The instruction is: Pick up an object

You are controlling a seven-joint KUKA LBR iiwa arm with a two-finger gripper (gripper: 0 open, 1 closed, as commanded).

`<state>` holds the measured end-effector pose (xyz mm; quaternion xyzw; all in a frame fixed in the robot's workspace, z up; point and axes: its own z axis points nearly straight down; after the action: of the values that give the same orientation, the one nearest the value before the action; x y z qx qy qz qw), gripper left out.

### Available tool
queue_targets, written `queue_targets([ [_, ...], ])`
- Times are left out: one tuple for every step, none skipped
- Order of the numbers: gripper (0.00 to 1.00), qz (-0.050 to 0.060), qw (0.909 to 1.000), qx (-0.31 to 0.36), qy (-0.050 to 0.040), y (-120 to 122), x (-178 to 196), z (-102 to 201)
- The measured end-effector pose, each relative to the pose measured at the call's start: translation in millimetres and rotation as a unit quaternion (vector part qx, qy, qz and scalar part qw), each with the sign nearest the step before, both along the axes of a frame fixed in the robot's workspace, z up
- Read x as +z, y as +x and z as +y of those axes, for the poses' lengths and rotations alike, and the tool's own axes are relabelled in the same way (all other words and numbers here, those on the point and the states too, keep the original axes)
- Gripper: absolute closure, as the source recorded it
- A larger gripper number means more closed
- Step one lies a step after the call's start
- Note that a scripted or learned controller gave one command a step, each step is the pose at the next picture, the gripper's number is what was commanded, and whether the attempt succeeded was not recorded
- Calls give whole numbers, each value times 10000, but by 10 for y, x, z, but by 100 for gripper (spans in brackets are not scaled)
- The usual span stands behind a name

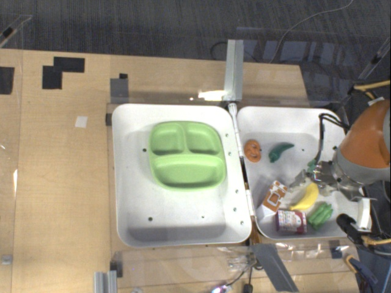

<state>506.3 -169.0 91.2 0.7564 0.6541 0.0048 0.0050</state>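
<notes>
From my remote station I look down at a slant on a pale wooden desk [55, 182] that carries two shallow white bins side by side. The left bin [131, 218] holds a light green plate [186, 154] with three compartments, lying flat near the bin's middle and slightly toward its far side. A metal post [234, 66] stands at the far end of the seam where the two bins meet. In the right bin [269, 119], just beside its left wall, sits a small orange round toy [252, 150], and a little to its right lies a dark green pepper-shaped piece [281, 151]. Nearer the front of this bin I see a cluster: a small orange and white carton [275, 195], a can with a purple label [291, 221] lying on its side, a yellow banana [305, 198] angled above the can, and a bright green piece [321, 214] touching the banana's right side. The grey arm [369, 142] with its orange band enters from the right, and the gripper [317, 177] sits low over the upper end of the banana. I cannot tell whether the jaws are apart or together, nor whether they touch anything.
</notes>
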Motion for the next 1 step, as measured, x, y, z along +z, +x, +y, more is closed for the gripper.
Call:
queue_targets([
  [0,52,9828,-1845,24,283,497,344],
])
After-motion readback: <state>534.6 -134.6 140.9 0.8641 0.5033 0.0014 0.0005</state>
